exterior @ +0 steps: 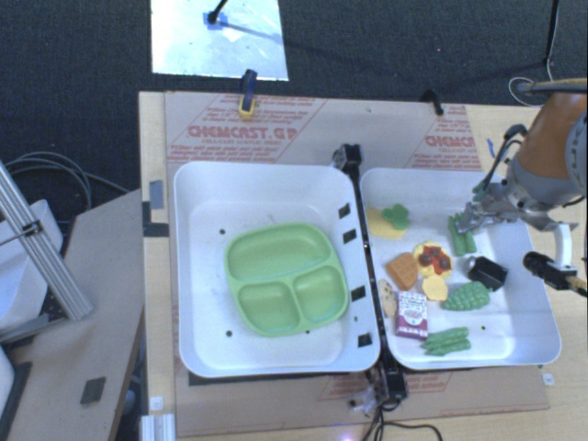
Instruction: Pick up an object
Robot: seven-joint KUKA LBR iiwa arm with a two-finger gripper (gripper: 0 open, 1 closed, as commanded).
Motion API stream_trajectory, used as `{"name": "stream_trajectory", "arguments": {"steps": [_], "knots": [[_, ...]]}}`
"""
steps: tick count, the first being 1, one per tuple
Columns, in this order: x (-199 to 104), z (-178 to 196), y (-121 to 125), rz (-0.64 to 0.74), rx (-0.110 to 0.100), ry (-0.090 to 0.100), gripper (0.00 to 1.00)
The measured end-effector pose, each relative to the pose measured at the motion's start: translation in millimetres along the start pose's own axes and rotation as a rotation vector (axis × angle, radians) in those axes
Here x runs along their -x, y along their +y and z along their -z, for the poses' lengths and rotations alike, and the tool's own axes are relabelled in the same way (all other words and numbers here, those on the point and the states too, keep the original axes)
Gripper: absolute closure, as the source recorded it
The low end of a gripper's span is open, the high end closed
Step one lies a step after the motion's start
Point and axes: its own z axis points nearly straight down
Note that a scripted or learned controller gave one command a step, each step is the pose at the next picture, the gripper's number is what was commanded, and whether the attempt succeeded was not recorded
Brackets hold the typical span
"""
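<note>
Gripper (470, 217) sat low in right bin (514, 186), far-right part, fingertips down at green stick-shaped toy (460, 232). Couldn't tell claw state w/ any certainty, nor if toy was betw. them. Risk: tips could skid off narrow piece, nudge it toward black block (487, 272) nearby, or close on nothing. Green tray (283, 278) lay in left bin (207, 191).

Right bin (537, 333) crowded with toys; left bin's rim area (197, 338) open.
</note>
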Motion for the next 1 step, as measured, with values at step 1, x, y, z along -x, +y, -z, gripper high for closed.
{"name": "stream_trajectory", "arguments": {"steps": [1], "knots": [[-0.1, -0.5, -0.2, 0.001, -0.001, 0.0, 0.0]]}}
